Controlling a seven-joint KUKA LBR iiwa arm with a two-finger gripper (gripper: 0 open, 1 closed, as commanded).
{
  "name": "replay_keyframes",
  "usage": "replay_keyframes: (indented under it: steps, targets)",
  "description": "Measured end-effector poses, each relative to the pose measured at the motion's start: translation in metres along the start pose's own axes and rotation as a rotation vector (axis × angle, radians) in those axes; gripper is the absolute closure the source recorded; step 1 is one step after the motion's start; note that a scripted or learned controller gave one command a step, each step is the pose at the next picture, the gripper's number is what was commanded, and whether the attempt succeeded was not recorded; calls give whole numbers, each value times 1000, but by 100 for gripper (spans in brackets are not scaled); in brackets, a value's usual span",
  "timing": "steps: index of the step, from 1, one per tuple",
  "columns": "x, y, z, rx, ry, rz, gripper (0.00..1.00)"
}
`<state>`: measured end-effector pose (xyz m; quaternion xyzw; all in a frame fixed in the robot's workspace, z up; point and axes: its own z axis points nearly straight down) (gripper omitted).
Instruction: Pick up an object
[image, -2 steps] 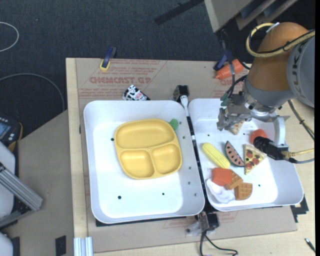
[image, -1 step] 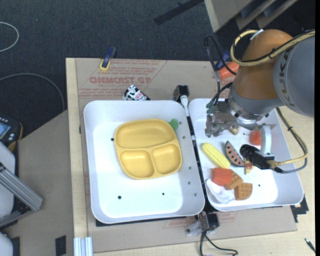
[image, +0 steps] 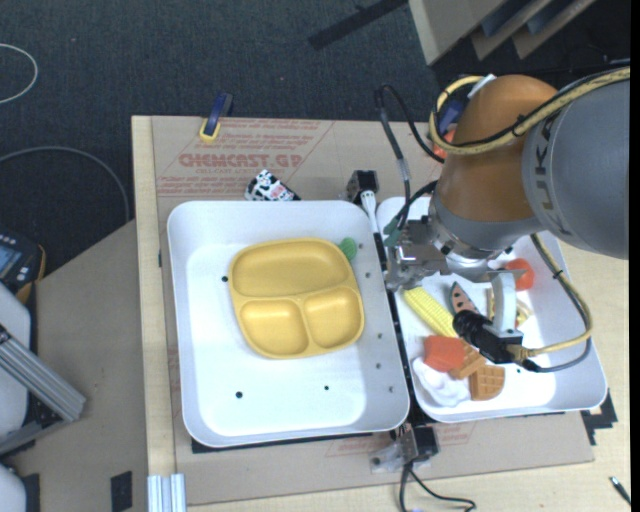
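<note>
- Over the right bin (image: 590, 385), the end effector (image: 455, 268) sits low among the small objects, but the arm's orange band (image: 490, 150) and grey wrist hide it from above, so how far it is open cannot be told, nor whether it touches or grips anything.
- Just beside the wrist, toward the bin's left wall, lies a yellow corn cob (image: 430, 308), slanted.
- Nearer the bin's front edge sit an orange-red block (image: 443, 351), a waffle-patterned brown piece (image: 487, 381) and a white lump (image: 437, 385), crowded together and touching one another.
- A black cable connector (image: 485, 337) lies across these items, with a yellow cable running off toward the bin's right wall.
- A red-orange piece (image: 518, 272) shows near the bin's right side, partly behind the wrist.
- Across the divide, the left bin (image: 190, 300) holds a yellow divided plate (image: 295, 295) near its middle, with a small green object (image: 347, 247) at the plate's far right corner.
- On the counter (image: 150, 180) behind the left bin lie a black-and-white patterned item (image: 268, 187) and, farther back, a blue-and-yellow clip (image: 214, 118).
</note>
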<state>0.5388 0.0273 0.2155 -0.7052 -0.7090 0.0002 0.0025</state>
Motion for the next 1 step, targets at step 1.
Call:
replay_keyframes:
  steps: [1]
  targets:
    - [54, -23, -5, 0, 0, -2, 100]
